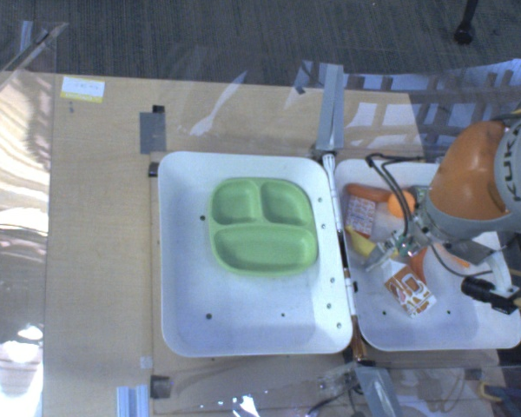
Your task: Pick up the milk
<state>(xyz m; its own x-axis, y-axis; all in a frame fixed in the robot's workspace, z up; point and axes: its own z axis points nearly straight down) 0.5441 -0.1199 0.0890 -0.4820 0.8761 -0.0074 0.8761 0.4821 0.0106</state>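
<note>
The wooden tabletop (95, 259) carries two shallow white bins side by side, with clear panels standing around its edges. The left bin (243, 320) is the larger in view; a green divided plate (263, 227) with three compartments lies flat in its upper middle, well apart from every wall. The right bin (451, 330) touches the left one along a shared edge and is partly covered by the arm (473, 185), grey with an orange band, which reaches in from the right and bends down over the bin's middle.

Below the orange band the wrist narrows to the end effector (398, 252), which hangs low over the centre-left of the right bin. Its tip is a small metallic blur among the items, so how far it is open cannot be told, and nothing is visibly caught in it.

The milk (359, 216), a small white carton with red print, lies near the bin's left wall, just left of the end effector. A yellow item (362, 242) sits touching its lower edge, and an orange item (373, 193) lies along its upper side. A brown and white patterned packet (411, 293) lies tilted just below the end effector, toward the bin's front.
</note>
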